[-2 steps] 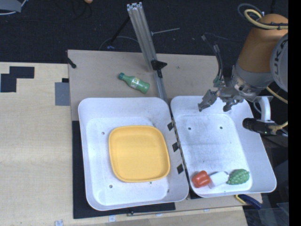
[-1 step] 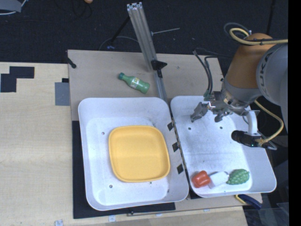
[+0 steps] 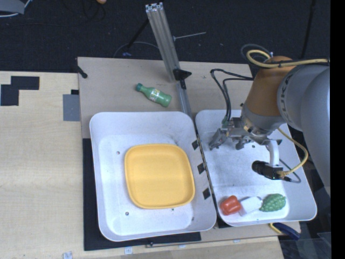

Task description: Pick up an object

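Two-finger gripper [image 3: 233, 139] hovers in right white bin [image 3: 237, 169], grip state unclear; shift twd small red plastic pepper [image 3: 230, 204], centre, descend straight

Two shallow white plastic bins are set side by side on the bench [image 3: 48, 161], the left bin [image 3: 105, 144] touching the right bin [image 3: 302, 209] along a shared edge. A square yellow plastic plate [image 3: 159, 175] is laid flat in the middle of the left bin. In the right bin, three things are lined up along the near edge: a small red pepper-shaped toy [image 3: 230, 204] toward the near left corner, a small white block [image 3: 250, 204] just beside it, and a bumpy green fruit-shaped toy [image 3: 273, 202] at the right. Behind the left bin, a small green plastic bottle [image 3: 153, 94] is laid on its side on the bench. The two-finger gripper [image 3: 223, 136] is positioned over the far left part of the right bin.
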{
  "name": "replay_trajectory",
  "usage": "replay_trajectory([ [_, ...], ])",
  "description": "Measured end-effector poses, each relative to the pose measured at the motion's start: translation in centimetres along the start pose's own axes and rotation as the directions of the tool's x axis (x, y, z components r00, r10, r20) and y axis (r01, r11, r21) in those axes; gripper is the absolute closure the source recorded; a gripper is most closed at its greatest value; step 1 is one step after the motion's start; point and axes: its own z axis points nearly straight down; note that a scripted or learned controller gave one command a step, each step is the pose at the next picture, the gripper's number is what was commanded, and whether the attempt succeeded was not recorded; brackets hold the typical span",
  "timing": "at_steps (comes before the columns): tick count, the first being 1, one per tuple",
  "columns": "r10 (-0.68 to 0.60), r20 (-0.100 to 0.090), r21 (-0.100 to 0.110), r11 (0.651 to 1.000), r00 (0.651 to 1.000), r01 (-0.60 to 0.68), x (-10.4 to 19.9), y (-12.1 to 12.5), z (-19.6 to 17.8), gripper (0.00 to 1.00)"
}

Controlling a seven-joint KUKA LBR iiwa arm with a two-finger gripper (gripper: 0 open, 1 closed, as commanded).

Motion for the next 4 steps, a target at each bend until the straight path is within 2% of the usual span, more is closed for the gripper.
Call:
replay_trajectory([
  [1,0.002,0.001,-0.005,1.000,1.000,-0.002,-0.2,0.1,-1.3,1.00],
  [2,0.001,0.001,-0.011,1.000,1.000,-0.001,-0.1,-0.1,-7.6,1.00],
  [3,0.002,0.001,-0.009,1.000,1.000,-0.002,-0.2,-0.1,-11.4,1.00],
  [4,-0.001,0.001,-0.006,1.000,1.000,0.001,4.1,-1.5,-12.5,1.00],
])
